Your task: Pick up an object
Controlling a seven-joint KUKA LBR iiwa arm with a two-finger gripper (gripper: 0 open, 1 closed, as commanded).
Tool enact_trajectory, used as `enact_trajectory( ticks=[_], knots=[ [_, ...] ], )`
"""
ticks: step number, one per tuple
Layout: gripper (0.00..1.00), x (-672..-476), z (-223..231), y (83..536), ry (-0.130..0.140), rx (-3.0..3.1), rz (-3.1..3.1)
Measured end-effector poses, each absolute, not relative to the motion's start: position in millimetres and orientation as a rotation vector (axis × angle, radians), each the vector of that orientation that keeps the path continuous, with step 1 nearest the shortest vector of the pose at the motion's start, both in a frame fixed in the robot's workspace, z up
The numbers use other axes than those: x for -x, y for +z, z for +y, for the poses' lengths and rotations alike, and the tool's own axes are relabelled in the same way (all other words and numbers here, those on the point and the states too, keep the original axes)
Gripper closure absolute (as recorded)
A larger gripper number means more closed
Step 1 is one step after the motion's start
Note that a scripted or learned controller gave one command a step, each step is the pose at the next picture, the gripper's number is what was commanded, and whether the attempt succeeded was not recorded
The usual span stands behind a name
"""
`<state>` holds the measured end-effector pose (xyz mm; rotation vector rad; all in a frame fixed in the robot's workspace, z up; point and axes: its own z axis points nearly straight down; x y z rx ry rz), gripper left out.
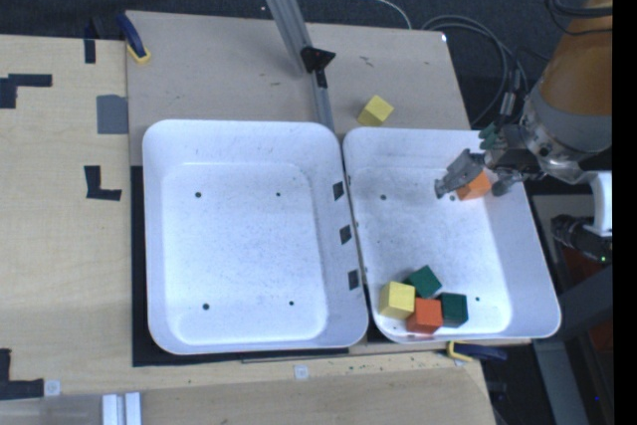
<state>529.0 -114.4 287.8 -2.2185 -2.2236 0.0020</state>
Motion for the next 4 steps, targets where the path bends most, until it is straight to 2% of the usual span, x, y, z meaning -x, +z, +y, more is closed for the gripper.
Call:
enact_trajectory(
  ticks=[1,2,3,4],
  knots=[
    [0.0,-574.5,-111.0,343.2,-0.006,2.222,-2.23],
    [1.0,-572.6,-111.3,350.1,0.003,2.219,-2.224],
    [0.0,-572.5,-111.4,349.6,0.004,2.22,-2.224],
    [0.0,-502.1,-127.2,192.7,0.011,2.217,-2.213]
  ],
)
